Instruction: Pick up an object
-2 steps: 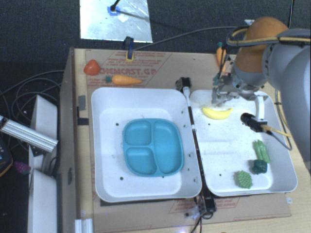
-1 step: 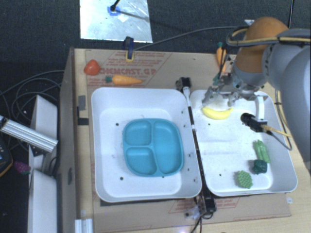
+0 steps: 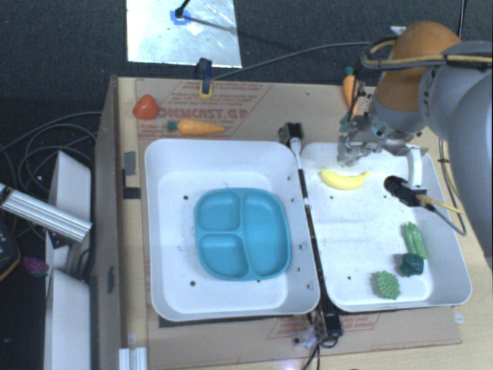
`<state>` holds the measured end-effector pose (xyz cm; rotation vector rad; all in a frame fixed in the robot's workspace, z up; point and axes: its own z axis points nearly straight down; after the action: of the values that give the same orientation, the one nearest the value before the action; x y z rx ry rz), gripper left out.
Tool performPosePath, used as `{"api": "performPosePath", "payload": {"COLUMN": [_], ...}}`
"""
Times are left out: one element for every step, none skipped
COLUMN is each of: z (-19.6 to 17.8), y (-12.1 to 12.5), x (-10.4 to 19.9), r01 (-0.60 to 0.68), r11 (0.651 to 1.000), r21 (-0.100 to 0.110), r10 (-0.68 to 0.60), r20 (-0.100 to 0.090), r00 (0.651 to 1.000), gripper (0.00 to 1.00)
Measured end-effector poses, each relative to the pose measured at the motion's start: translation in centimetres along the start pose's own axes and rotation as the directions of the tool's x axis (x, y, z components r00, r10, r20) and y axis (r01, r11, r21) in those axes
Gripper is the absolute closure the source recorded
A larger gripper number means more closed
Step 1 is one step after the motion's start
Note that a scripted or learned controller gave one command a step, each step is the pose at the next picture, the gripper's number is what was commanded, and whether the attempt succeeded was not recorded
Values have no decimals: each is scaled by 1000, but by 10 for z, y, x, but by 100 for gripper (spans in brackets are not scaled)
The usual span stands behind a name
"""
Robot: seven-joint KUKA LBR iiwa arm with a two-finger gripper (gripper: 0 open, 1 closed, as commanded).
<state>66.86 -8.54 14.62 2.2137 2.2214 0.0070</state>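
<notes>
While the hand [image 3: 352, 151] hovers above, the banana [image 3: 343, 179] lies crosswise.

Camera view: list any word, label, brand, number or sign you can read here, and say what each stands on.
Red printed lettering on the cardboard sheet under the bins, above the left bin: too blurred to read with confidence.
Fainter red print on the same cardboard, near the clamp: too small to read.
I can read no text on the blue plate, the banana, the carrot or the gripper.

Cool, even light (foil sheet [image 3: 183, 20] glaring), slightly soft focus
</notes>
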Motion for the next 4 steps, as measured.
{"api": "performPosePath", "payload": {"z": [0, -11, -11, -39], "y": [0, 1, 1, 1], "x": [0, 0, 0, 28], "r01": [0, 1, 1, 2], "r11": [1000, 1000, 1000, 1000], "r21": [0, -2, -2, 3], "r10": [0, -1, -1, -2], "r20": [0, 0, 0, -2], "r00": [1000, 1000, 1000, 1000], "gripper": [0, 100, 0, 0]}}
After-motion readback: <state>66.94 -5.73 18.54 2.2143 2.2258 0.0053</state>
